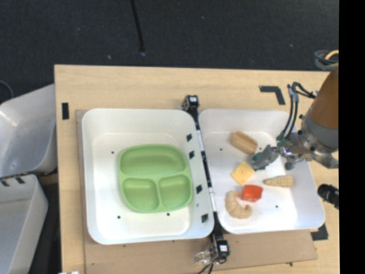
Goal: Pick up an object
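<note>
The right white bin [285,218] holds several small food toys. A tan bread roll [244,142] lies near its middle back. Below it sit a yellow cheese wedge [243,173], a red piece [251,193] and a pale curled shrimp-like piece [238,206]. A cream cone [278,181] lies to the right of the cheese. My gripper [264,157] hangs over this bin, just right of the roll and above the cheese and cone. Nothing visible is held in it.
The left white bin [97,221] holds a green compartment tray [154,177]. A ridge with black clips [201,164] divides the two bins. The arm's orange band [327,106] and cables [295,104] enter from the right. The wooden bench [125,84] surrounds the bins.
</note>
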### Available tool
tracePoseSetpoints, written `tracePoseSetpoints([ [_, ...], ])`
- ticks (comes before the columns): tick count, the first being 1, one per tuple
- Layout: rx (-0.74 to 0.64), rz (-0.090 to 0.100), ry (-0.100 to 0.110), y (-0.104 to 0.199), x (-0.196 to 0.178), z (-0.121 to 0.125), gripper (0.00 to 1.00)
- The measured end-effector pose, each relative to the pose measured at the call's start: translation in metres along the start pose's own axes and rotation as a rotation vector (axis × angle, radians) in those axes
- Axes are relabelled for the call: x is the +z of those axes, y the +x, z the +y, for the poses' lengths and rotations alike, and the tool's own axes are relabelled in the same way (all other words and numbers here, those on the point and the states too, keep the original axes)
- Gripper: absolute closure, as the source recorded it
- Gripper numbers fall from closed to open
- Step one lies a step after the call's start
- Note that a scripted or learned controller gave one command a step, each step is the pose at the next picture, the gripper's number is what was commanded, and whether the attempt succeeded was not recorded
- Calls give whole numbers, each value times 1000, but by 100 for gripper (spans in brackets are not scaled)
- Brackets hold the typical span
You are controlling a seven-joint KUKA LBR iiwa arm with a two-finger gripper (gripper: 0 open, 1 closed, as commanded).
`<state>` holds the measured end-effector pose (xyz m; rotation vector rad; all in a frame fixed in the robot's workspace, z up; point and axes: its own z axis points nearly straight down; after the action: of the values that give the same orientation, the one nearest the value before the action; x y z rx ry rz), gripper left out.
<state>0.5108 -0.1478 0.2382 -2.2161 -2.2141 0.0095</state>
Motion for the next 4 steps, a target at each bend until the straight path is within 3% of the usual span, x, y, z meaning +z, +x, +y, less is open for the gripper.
tracePoseSetpoints([
  [1, -3, -2, -11, 0, -5, 2, 0],
  [3, 0, -2, -5, -2, 118, -8, 0],
  [4, 2, -5, -16, -4, 136, -6, 0],
])
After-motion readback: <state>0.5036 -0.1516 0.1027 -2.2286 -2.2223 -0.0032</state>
